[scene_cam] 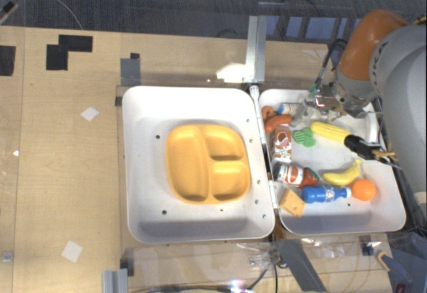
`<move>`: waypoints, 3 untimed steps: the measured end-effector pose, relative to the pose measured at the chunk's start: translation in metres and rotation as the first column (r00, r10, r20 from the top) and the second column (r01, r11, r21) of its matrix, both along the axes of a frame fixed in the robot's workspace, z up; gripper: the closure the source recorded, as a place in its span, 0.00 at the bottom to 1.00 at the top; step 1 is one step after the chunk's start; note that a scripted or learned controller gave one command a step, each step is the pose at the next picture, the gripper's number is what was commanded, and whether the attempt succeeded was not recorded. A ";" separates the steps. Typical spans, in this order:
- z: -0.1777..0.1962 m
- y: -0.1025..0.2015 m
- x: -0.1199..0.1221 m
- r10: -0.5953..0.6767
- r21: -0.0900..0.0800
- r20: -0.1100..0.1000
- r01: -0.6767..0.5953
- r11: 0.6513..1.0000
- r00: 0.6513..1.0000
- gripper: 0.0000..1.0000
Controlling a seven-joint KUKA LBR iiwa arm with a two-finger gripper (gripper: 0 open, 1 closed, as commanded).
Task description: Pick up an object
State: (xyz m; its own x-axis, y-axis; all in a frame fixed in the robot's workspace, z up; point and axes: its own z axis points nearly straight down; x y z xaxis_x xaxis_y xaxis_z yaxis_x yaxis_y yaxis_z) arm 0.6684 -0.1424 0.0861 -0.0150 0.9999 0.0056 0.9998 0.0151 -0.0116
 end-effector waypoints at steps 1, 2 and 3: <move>0.000 0.000 0.000 0.001 -0.001 0.001 -0.001 1.000 1.000 0.00; 0.000 0.000 0.000 0.001 -0.002 0.001 -0.001 1.000 1.000 0.00; 0.000 0.000 0.000 0.001 -0.002 0.001 -0.001 1.000 1.000 0.00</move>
